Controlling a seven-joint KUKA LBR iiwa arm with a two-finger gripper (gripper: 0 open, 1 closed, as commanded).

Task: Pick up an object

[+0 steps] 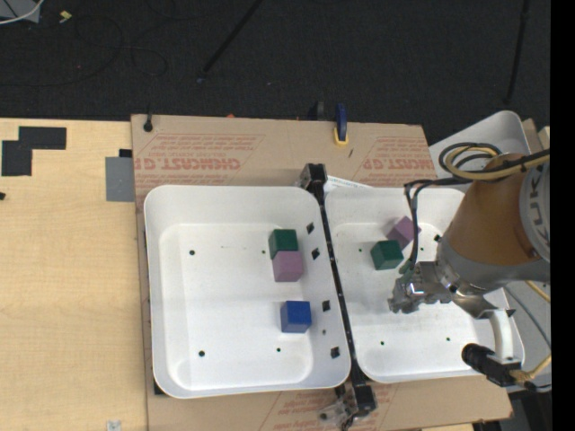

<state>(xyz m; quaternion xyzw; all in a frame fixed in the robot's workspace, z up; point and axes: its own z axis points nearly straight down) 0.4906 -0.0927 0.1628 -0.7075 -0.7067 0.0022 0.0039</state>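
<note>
The wooden bench (63, 285) carries two shallow white plastic bins, split by a black divider clamp (328, 268). Left of the divider, the left bin (180, 330) holds a dark green cube (283, 241) touching a purple cube (287, 265), with a blue cube (296, 316) near them. Right of the divider, the right bin (422, 357) holds a green block (386, 255) and a purple block (402, 231). The metal end effector (406, 296) hangs just beside the green block; whether it is spread or closed, I cannot tell.

Robot lab, taped bench (72, 268) (loose cables (135, 25))
</note>
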